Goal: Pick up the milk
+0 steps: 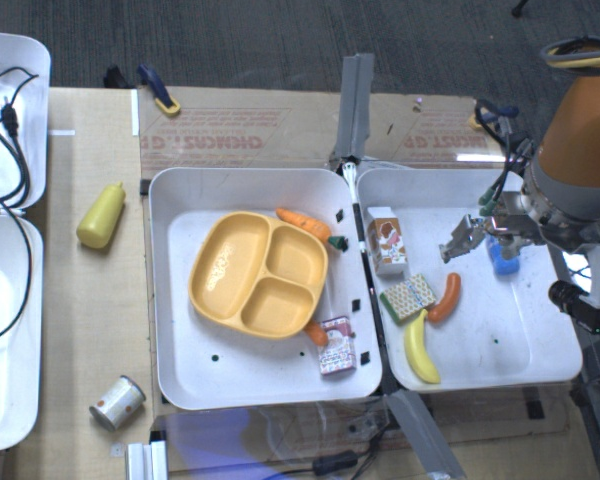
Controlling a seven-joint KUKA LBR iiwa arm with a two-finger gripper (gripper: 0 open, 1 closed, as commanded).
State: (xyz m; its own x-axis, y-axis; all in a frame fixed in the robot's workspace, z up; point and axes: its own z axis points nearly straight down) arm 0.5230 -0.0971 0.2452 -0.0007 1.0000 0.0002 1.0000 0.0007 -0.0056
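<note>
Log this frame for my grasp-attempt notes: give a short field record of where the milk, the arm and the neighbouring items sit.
milk: carton lying in right bin, near its left wall, untouched
gripper: above right bin, right of milk, apart from it
right bin also: banana, sausage, patterned box, blue item
left bin: yellow divided plate, carrot, small carton
bench: yellow bottle, can

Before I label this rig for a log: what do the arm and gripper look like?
The arm is bulky and rounded, orange above a grey wrist section. Dark cables loop beside it. The gripper is small, grey metal, with thin fingers.
</note>
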